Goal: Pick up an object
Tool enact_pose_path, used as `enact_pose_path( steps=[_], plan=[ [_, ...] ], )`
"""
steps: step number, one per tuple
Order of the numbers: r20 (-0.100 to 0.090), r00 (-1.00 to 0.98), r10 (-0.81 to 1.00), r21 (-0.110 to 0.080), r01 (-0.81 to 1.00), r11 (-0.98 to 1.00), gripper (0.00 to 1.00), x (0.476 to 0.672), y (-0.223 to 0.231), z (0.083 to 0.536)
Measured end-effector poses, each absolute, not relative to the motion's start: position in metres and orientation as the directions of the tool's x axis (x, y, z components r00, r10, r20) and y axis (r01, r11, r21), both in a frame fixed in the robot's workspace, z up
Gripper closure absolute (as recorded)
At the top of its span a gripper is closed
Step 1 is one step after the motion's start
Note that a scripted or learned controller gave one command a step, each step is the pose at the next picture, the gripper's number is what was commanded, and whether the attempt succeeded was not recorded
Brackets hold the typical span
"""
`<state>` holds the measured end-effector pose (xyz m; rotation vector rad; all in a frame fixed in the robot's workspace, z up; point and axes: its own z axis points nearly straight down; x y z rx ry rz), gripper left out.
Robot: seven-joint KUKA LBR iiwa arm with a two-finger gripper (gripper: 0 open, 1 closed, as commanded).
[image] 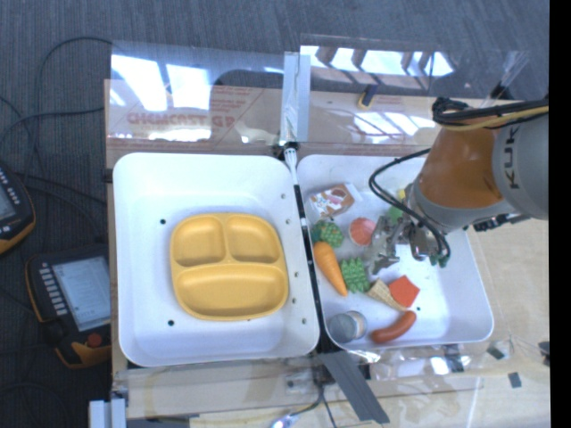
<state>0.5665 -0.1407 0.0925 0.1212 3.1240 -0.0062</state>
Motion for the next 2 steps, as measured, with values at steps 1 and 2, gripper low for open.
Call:
enact_pose_path(
  steps=[1,2],
  plan=[
    [0.0,-0.92,0.391,0.0,0.391,0.92,1.0,0.599,-0.054,0.209],
    [-0.004,-0.893,0.45,-0.002,0.45,0.893,1.0,0.619,-0.151,0.225]
  ],
)
